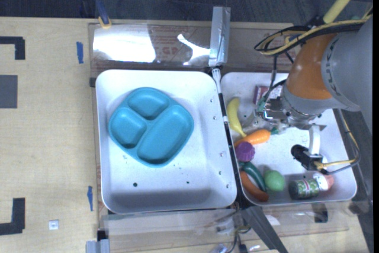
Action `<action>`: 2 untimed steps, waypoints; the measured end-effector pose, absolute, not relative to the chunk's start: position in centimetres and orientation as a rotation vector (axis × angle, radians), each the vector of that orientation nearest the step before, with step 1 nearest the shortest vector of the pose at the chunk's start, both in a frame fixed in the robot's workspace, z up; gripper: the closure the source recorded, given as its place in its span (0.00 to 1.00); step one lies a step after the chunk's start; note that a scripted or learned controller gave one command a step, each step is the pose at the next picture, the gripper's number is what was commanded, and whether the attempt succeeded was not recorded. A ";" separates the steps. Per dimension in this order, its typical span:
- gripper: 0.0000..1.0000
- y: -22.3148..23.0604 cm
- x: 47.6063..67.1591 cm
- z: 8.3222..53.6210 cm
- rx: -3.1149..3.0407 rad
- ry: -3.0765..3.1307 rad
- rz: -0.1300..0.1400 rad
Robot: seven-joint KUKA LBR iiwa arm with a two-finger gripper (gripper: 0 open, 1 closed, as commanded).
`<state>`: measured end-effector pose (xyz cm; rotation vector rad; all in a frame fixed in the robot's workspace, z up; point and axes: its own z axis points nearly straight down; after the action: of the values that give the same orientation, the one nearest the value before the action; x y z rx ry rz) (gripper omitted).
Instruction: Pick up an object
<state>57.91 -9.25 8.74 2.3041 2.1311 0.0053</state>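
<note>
While the gripper [273, 117] hangs over the right bin [343, 186], its finger state cannot be told. A clean descent onto the carrot [256, 138], clear of the banana [235, 115], looks the best approach.

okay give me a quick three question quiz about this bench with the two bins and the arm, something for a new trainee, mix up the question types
1. True or false: the blue divided plate lies in the left bin.
2. Multiple choice: what lies directly beside the purple toy, just above it? A) a red cube B) the orange carrot C) a blue cup
3. Fill in: the yellow banana lies along the ______ wall of the right bin.

Key
1. True.
2. B.
3. Left, next to the divider between the bins.
</note>
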 end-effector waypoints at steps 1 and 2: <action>0.00 -9.3 53.5 8.8 2.101 2.327 0.008; 0.00 -9.4 49.0 8.8 2.147 2.286 0.008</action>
<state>49.04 -9.41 8.81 2.1474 2.2856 0.0085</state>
